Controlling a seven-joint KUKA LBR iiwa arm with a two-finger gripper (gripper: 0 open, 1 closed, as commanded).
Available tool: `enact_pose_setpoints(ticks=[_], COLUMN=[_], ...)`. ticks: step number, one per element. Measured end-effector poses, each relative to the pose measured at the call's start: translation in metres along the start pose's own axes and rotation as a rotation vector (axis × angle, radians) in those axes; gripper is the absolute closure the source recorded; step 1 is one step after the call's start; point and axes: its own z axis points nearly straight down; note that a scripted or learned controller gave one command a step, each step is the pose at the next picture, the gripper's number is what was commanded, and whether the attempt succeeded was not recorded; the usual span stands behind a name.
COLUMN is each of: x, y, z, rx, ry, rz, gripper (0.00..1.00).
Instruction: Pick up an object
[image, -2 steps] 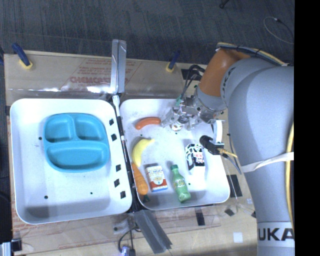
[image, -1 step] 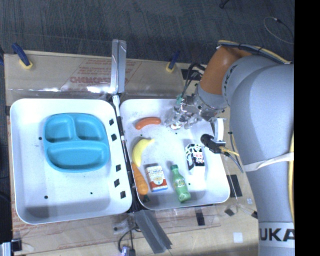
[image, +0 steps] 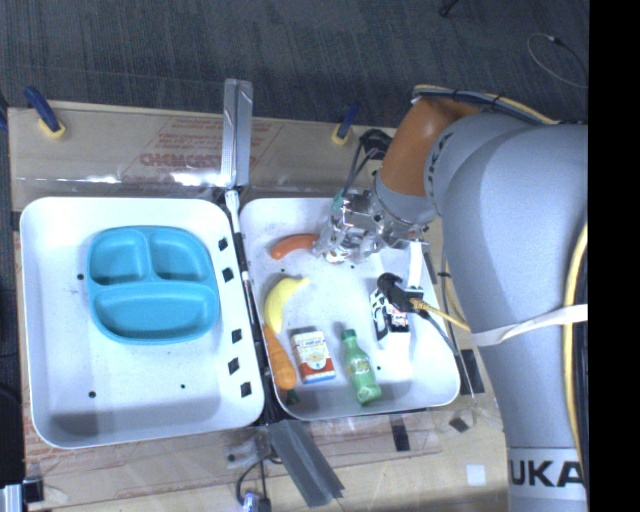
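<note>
Orange-red sausage (image: 293, 245) in the far part of the right-hand bin (image: 345, 300). Lies flat on the white floor, slightly curved, long axis running roughly left to right. Top side fully exposed to the camera.

Just to its right, gripper (image: 340, 240), down low over the bin floor and close beside the sausage's right end. Touching it or stopping just short: hard to say, since the metal there blurs into pale glare. Open or closed: cannot tell from this angle.

Nearer the camera from the sausage and apart from it, a yellow banana (image: 281, 300), curving down along the bin's left wall. Meeting the banana's lower end, an orange carrot (image: 281, 367), laid along the same wall. Just beside the carrot, a small carton (image: 313, 357) with red and blue print, flat on its back. Right of the carton, across a narrow gap, a green bottle (image: 361, 368), lying down with its cap toward the far side.

Above the gripper, grey arm (image: 500, 260) reaching in from the right with its orange band (image: 415, 150), covering the bin's right rim and far right corner.

Across the shared wall, left-hand bin (image: 60, 330) holding a blue divided plate (image: 152, 282). Three compartments, flat, well apart from everything in the other bin.

Under both bins, brown table (image: 120, 150). At its far left corner, a blue clamp (image: 45, 112). Farther right along the same edge, a second blue clamp (image: 347, 120). Between the bins at the far side, a grey metal bar (image: 237, 130).
</note>
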Motion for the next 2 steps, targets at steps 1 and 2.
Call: enact_pose_setpoints(ticks=[1, 2], x=[0.074, 0.077], y=[-0.011, -0.012], z=[-0.121, -0.176], rx=[-0.001, -0.001], ry=[0.0, -0.002], rz=[0.033, -0.101], gripper=[1.0, 1.0])
